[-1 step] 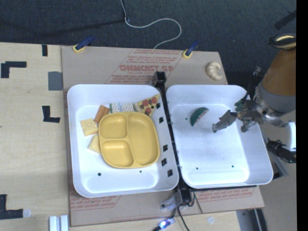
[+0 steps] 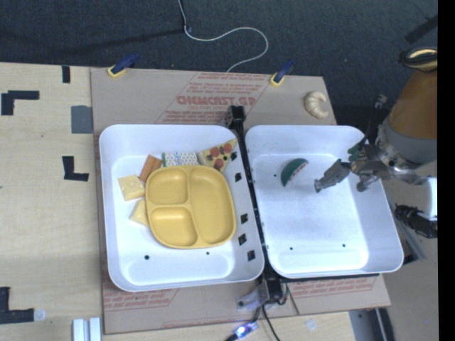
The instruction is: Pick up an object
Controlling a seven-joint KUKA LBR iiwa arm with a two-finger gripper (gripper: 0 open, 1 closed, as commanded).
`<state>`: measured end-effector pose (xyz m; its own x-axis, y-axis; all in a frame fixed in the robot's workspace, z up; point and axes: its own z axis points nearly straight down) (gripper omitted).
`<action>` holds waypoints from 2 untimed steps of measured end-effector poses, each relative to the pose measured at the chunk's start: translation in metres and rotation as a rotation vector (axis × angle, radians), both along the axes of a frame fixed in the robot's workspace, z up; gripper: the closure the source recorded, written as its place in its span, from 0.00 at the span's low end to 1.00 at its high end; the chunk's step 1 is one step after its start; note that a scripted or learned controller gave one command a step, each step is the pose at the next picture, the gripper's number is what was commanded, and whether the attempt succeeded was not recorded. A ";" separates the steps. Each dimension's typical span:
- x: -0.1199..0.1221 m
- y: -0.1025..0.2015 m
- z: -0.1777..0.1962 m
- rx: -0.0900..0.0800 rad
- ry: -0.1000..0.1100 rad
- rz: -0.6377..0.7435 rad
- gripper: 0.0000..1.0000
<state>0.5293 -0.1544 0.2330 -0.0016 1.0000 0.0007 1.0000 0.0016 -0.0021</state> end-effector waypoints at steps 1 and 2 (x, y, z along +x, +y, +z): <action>-0.001 -0.009 -0.051 0.000 0.005 -0.002 0.00; 0.000 -0.009 -0.116 0.001 0.006 -0.001 0.00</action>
